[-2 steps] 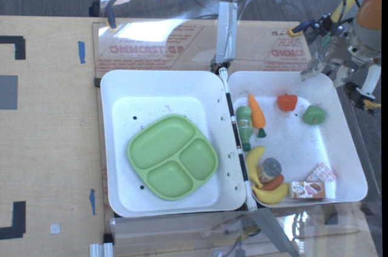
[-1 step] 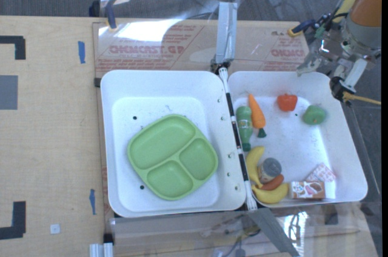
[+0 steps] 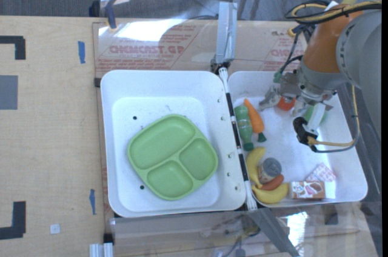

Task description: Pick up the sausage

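The sausage [image 3: 272, 182] is a small reddish-brown piece at the front of the right bin [image 3: 345, 146]. It rests on a yellow banana [image 3: 271, 194], just below a grey round can [image 3: 271, 166]. My gripper [image 3: 282, 97] hangs over the back of the right bin, well behind the sausage and apart from it. A small red-orange item [image 3: 285, 103] sits right under the gripper, and whether it is held is unclear.
A green bottle [image 3: 244, 126] and an orange carrot [image 3: 256, 118] lie along the right bin's left wall. A red and white carton [image 3: 311, 189] sits at the front right. The left bin [image 3: 121, 92] holds a green divided plate [image 3: 173, 156].
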### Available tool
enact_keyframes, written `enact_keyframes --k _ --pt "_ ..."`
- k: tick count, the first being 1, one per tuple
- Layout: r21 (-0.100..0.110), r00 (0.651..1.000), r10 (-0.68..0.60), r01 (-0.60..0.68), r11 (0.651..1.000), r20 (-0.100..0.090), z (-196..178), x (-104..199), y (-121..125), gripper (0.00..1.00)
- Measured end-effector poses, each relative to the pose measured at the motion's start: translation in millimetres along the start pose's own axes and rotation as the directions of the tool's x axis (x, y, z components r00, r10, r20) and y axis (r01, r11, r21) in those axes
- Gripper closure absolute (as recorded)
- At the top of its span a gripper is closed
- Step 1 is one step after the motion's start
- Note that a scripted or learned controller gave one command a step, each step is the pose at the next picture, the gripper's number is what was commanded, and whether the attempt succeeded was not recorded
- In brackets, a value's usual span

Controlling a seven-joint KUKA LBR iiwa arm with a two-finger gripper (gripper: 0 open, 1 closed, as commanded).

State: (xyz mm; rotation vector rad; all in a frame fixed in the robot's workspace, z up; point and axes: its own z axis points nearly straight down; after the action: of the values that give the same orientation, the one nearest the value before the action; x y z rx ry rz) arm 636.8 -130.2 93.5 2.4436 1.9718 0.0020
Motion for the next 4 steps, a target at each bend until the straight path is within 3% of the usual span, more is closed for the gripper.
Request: enact_keyframes --k 1,2,3,4 --pt "-0.002 1.0 0.03 -0.03 1.0 0.0 6 -16 36 0.0" --pt "-0.007 1.0 0.028 -0.028 1.0 0.002 -5 -15 37 1.0" --pt "-0.007 1.0 0.028 -0.028 1.0 0.002 -5 -15 37 0.0" --pt "0.002 0.987 0.162 -0.162 0.987 0.002 6 0 31 0.0"
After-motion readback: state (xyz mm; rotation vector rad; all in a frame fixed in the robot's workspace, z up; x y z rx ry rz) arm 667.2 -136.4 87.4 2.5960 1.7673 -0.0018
